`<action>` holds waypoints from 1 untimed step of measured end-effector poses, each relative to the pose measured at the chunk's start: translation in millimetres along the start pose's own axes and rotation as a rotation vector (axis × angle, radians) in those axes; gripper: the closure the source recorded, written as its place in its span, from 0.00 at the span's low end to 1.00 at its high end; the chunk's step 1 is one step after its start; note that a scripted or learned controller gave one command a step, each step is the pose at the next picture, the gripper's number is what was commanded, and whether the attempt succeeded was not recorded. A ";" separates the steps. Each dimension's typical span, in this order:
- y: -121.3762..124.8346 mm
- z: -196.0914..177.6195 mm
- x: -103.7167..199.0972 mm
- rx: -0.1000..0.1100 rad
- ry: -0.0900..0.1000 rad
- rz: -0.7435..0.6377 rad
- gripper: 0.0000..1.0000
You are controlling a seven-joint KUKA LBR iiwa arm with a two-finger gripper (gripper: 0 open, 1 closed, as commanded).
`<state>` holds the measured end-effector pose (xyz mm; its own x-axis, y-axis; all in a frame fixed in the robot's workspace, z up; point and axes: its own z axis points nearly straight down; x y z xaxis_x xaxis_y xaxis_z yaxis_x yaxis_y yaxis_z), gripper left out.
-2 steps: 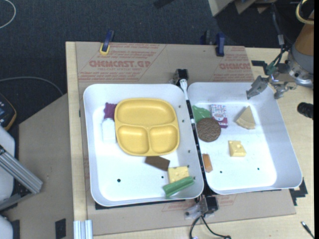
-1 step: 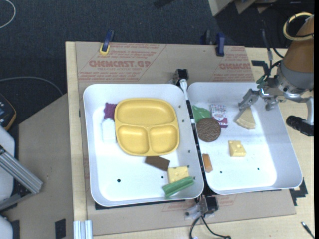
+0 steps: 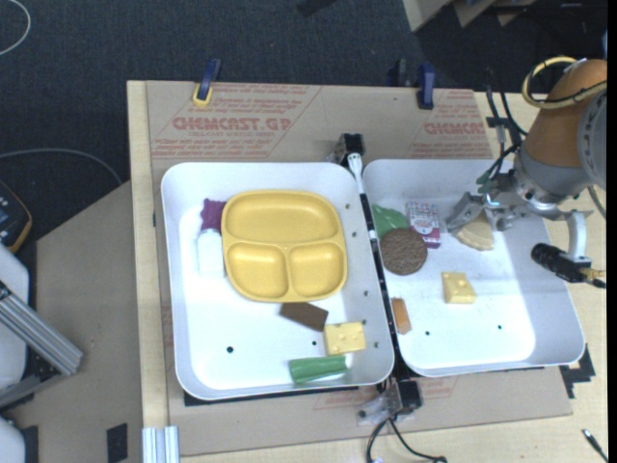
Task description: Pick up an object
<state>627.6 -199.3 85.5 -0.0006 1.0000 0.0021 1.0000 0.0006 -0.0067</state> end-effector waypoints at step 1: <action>0.1 0.7 0.6 -0.004 -0.001 -0.001 0.00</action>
<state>627.7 -198.7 84.8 -0.0012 1.0000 0.0008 1.0000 0.0012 -0.0028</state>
